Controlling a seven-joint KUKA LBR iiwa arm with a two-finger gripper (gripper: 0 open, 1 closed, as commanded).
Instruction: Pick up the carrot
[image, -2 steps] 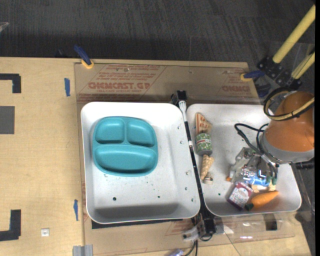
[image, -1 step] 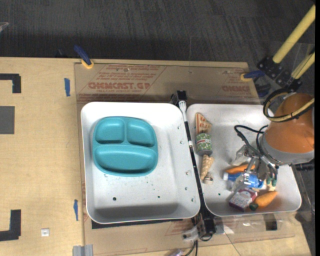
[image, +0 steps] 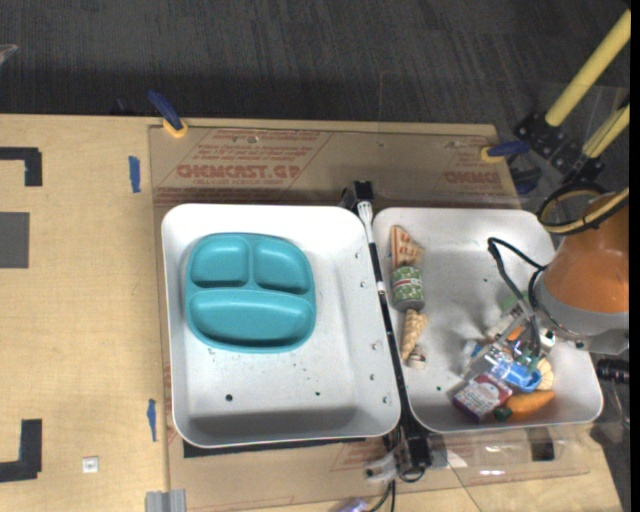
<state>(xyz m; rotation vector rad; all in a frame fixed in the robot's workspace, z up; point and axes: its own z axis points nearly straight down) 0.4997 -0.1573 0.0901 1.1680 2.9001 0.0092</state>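
Observation:
The carrot (image: 531, 403) is a small orange piece lying at the front right corner of the right bin (image: 450, 235). It touches a purple packet (image: 480, 397) on its left and a blue item (image: 520, 376) just behind it. My gripper (image: 503, 347) hangs low over this pile, just behind and to the left of the carrot, with the orange wrist band (image: 590, 275) above it. The gripper's own body and cables hide its tip.
Along the right bin's left side lie a waffle-like piece (image: 403, 242), a green can (image: 407, 285) and a tan shell-shaped toy (image: 413, 336). The left bin (image: 200, 400) holds a teal divided plate (image: 250, 291). A black cable (image: 510, 260) loops over the right bin.

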